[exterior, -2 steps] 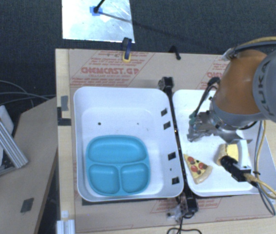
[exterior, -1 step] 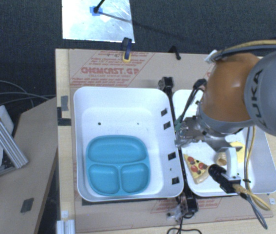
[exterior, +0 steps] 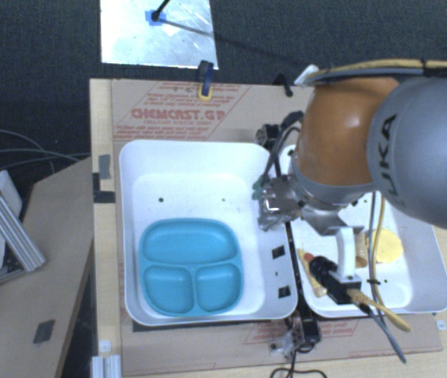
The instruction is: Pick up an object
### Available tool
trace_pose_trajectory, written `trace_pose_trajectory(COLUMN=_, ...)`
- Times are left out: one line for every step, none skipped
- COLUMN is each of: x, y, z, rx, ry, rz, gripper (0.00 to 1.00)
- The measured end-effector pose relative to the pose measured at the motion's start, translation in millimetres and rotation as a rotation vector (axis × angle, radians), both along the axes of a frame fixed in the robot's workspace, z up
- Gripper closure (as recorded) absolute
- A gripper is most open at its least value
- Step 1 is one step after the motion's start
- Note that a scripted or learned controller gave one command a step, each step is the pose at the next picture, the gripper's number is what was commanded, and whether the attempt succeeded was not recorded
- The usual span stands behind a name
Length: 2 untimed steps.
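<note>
The arm point(exterior: 412, 144) reaches in over the right bin point(exterior: 437, 288) and covers most of it. Its tool point(exterior: 274, 203) sits low at that bin's left edge, just by the rim that it shares with the left bin point(exterior: 207, 164). Whether the tool is wide or narrow I cannot tell (the wrist blocks the view from above), and nothing shows in its grip.

A blue tray point(exterior: 191, 264) with three compartments lies flat in the left bin, close to the bin's edge nearest the camera and apart from the tool. A yellow disc point(exterior: 387, 246) lies in the right bin, towards its right edge, partly under the arm.

Both bins stand on a cardboard sheet point(exterior: 180, 105) with red print, which lies on the bench point(exterior: 102, 132).
</note>
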State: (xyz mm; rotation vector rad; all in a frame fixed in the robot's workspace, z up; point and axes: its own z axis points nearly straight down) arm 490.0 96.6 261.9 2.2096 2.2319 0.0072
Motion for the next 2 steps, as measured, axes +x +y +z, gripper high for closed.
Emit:
trace_pose_trajectory(x=1, y=-3, z=10, rx=-0.001, ry=-0.001, rz=-0.003, gripper=1.0)
trace_pose_trajectory(x=-2, y=-44, z=135, rx=-0.001, ry=-0.013, rz=-0.007, gripper=1.0)
